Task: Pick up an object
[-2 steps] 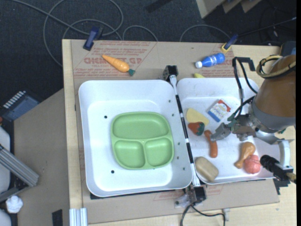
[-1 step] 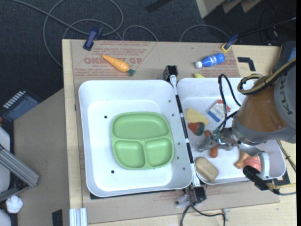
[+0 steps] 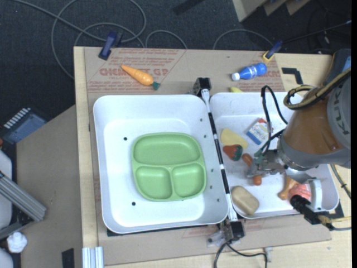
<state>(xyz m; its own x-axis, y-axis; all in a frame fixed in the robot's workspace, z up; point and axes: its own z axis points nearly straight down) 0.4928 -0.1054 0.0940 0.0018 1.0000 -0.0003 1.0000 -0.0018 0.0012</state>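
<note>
Gripper [image 3: 257, 171] is low in the right bin [image 3: 329, 205] beside a small red toy [image 3: 256, 179], finger state indiscernible; nothing visibly grasped, so lift remains.

We see the bench [image 3: 139, 63] bearing two white bins [image 3: 111, 149], with a toy carrot [image 3: 138, 75] and blue bottle [image 3: 250, 71] near its far edge.

Arm [image 3: 323, 130] cut off at right edge; tool [image 3: 261, 166] fingers indistinct.
</note>
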